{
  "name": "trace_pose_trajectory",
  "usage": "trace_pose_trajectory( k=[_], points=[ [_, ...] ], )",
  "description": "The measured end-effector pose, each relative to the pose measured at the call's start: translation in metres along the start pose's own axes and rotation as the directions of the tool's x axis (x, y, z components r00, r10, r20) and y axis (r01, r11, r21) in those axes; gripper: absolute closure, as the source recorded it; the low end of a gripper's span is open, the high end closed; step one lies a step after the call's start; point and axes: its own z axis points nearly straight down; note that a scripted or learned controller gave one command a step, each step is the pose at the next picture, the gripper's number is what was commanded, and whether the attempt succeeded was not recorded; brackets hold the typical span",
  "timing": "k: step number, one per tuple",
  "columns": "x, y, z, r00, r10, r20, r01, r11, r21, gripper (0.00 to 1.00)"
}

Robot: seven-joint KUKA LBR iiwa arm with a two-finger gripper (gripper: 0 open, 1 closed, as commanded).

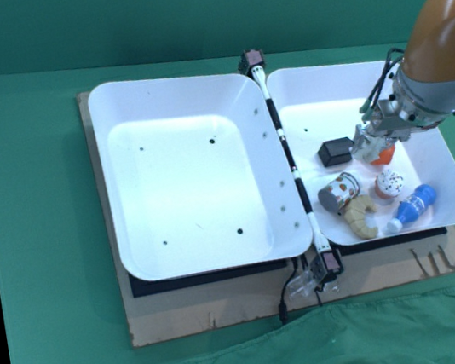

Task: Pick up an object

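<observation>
We lower onto the orange object in the right bin.

Our gripper hangs over an orange-and-white object at right of centre, beside a black box; whether it grips, we cannot tell. We should descend straight, clear of the box and the speckled ball. The object's shape is largely hidden by the wrist; possibly a small bottle. Below lie a can, croissant and blue bottle.
</observation>
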Motion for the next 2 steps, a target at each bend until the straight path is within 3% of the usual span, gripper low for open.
trace_pose_trajectory(
  k=[2],
  points=[
    [-0.001, 0.004, -0.088, 1.000, 0.000, 0.000, 0.000, 1.000, 0.000, 1.00]
  ],
)
